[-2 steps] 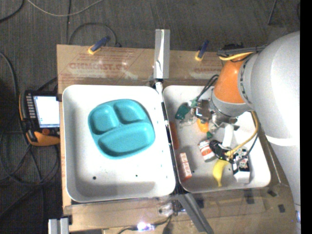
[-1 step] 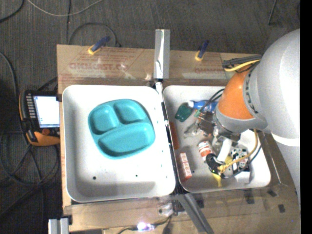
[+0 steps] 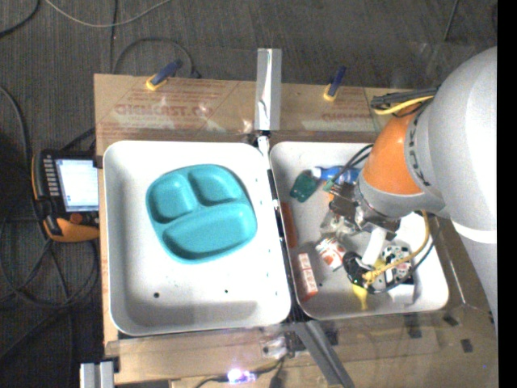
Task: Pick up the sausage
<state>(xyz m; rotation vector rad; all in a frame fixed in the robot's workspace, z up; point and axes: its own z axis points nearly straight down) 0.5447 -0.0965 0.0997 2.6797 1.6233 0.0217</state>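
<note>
Sausage (image 3: 308, 275): a short reddish-brown stub lying flat in the lower left part of the right bin, close to that bin's left wall. Its long side runs up and down the frame. Its surface is too small to make out.
Right bin (image 3: 436, 293): the white tray on the right half of the bench. The robot covers its upper right part.
Gripper (image 3: 349, 231): hangs over the middle of the right bin, up and to the right of the sausage and apart from it.
Grip: its tip is lost among dark metal and cables, so I cannot tell whether it is released or clenched. The sausage is not in it.
Arm (image 3: 452, 152): a grey bulk with an orange band, coming in from the right edge, where the frame cuts it off.
Red-and-white thing (image 3: 328, 254): small, lying between the gripper and the sausage. I cannot tell what it is.
Green thing (image 3: 303, 187): in the upper left of the right bin.
Blue thing (image 3: 325, 173): just beside the green thing, partly behind cables.
Orange strip (image 3: 284, 217): thin, against the right bin's left wall, hard to identify.
Left bin (image 3: 121, 297): holds a teal plate (image 3: 202, 212) with three compartments, set askew near its middle.
</note>
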